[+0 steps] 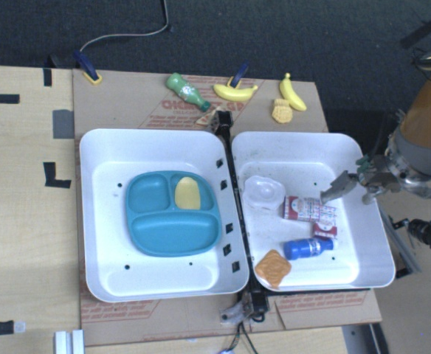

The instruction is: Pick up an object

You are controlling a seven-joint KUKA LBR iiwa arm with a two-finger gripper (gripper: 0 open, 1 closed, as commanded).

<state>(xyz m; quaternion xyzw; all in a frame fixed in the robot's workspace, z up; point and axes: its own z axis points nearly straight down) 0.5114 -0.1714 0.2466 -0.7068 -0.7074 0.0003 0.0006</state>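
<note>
The right bin holds a clear plastic cup, a red and white carton, a small red item, a blue bottle and an orange biscuit-like piece. My gripper reaches in from the right over this bin's right side. Its tip hangs just above the carton's upper right corner. Nothing can be seen held in it.
The left bin holds a blue divided plate with a yellow piece in one compartment. Beyond the bins on the cardboard lie a green bottle, two bananas and a small yellow chunk.
</note>
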